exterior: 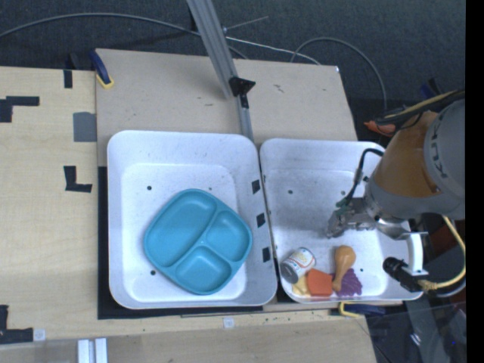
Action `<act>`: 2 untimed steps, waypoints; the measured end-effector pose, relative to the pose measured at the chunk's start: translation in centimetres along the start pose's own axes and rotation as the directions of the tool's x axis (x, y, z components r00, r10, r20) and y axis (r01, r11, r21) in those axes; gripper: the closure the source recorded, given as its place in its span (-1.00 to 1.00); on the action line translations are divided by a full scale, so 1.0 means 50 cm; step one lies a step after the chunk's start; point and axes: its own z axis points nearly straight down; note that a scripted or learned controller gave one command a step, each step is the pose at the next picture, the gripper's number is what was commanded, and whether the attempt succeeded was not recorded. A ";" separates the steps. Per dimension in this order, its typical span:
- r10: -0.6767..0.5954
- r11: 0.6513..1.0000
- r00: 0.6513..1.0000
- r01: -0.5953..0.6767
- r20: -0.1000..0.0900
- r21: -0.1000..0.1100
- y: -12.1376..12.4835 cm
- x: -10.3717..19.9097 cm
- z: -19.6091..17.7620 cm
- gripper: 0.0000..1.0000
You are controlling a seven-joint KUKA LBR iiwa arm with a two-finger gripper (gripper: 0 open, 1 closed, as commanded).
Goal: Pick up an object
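My gripper (pixel 338 222) hangs low over the right bin (pixel 302 165), near its right side, above the bare floor. Several small objects lie along that bin's front edge: a small tin can (pixel 298 262), an orange block (pixel 319 282), a tan drumstick-shaped toy (pixel 343 259) and a purple bunch of grapes (pixel 350 283). The gripper stands a little behind the drumstick toy and touches none of these. Nothing shows between its fingers, and their spread is too small and dark to read.
The left bin (pixel 125 157) holds a blue divided plate (pixel 198 240). A grey metal pole (pixel 215 40) slants over the bench toward the bins' shared wall. The arm's orange band (pixel 404 157) and cables sit at the right bin's right edge.
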 end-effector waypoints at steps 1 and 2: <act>0.001 1.000 1.000 -0.001 0.002 -0.007 -0.011 0.013 -0.116 1.00; 0.001 1.000 1.000 -0.001 0.003 -0.007 -0.009 0.015 -0.200 1.00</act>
